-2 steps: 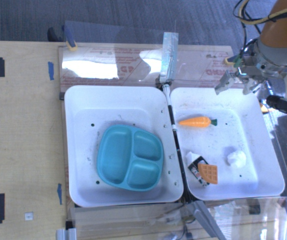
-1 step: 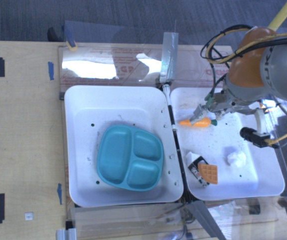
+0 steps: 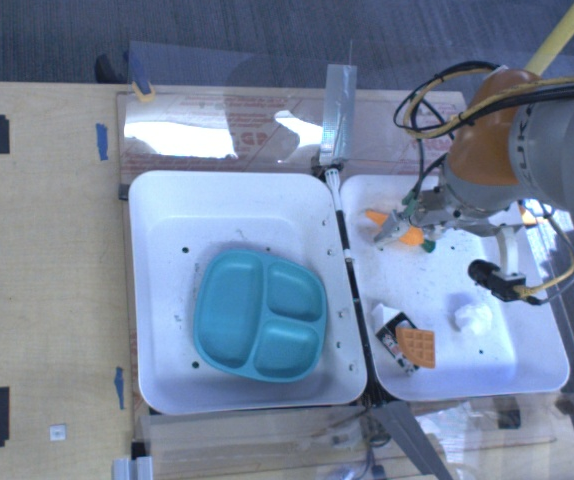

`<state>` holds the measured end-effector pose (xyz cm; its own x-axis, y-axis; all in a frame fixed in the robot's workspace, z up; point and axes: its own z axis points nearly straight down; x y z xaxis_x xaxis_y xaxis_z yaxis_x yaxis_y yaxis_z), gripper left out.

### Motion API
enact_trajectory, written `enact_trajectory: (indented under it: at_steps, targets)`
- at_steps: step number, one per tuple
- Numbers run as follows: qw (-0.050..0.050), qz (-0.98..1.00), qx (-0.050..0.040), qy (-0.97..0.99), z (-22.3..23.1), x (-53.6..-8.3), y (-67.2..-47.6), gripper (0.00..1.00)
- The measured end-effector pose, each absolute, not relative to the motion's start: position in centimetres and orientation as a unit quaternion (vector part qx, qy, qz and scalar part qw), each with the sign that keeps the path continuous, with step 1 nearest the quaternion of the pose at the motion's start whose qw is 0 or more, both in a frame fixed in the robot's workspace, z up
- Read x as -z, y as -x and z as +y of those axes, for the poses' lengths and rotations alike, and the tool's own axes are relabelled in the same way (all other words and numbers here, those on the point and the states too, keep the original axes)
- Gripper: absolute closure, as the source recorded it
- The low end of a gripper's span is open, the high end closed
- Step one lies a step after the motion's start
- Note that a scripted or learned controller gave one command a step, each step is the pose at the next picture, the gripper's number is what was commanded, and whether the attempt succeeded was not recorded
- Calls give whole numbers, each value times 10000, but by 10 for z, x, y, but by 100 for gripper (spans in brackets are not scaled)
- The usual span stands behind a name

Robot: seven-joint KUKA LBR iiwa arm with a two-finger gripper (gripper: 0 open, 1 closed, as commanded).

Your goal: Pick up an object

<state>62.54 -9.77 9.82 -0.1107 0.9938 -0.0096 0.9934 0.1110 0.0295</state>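
Note:
My gripper [image 3: 408, 222] is low in the right bin [image 3: 537, 373], near its far-left corner. It sits right over a small orange toy [image 3: 376, 217] with a green end [image 3: 428, 246], and part of that toy is hidden under it. An orange waffle-like piece [image 3: 418, 346] lies near the bin's front left, against a small black-and-white item [image 3: 394, 329]. A white crumpled lump [image 3: 470, 316] rests in the middle right of that bin.
The left bin [image 3: 157, 208] holds a teal divided plate [image 3: 260, 314]. A metal divider post [image 3: 338, 118] stands behind the seam between the bins. The grey arm [image 3: 557, 148] and its cables [image 3: 512, 283] overhang the right bin's far right side.

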Motion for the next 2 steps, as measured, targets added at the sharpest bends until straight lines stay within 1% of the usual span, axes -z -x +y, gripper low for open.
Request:
enact_trajectory:
  at_steps: [1, 2]
  targets:
    - [15, 7334, -8, -6798, -110, -86, -666, 0]
    - [45, 7345, -30, -6786, -109, -100, -669, 100]
